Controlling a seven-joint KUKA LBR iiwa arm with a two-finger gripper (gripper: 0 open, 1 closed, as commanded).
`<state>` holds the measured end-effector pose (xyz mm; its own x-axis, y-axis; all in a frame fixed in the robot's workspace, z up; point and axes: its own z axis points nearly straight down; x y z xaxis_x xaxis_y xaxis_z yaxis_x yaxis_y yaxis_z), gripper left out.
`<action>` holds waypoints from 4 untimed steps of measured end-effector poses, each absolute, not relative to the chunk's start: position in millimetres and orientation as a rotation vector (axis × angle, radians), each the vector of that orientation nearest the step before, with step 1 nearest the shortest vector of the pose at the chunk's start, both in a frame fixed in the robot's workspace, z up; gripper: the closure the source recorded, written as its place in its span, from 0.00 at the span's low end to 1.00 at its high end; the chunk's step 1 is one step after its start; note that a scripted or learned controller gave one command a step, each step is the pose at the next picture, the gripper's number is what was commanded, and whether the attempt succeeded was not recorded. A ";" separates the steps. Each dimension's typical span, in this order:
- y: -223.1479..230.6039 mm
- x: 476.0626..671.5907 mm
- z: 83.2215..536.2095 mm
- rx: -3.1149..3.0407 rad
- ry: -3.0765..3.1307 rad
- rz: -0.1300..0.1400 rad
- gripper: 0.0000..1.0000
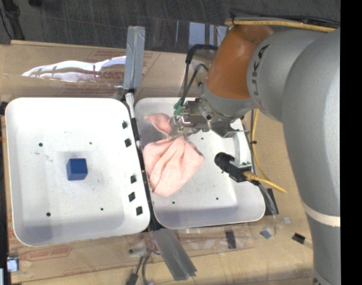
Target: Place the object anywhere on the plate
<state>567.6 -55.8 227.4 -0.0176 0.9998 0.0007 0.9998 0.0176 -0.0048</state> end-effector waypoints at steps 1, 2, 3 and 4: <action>-54.6 568.1 230.4 -2.192 -2.248 0.004 1.00; -7.1 549.6 219.7 -1.691 -2.642 0.006 1.00; 38.6 544.1 219.9 -1.125 -2.929 0.005 1.00; 82.5 521.3 220.9 -0.510 -3.096 0.003 1.00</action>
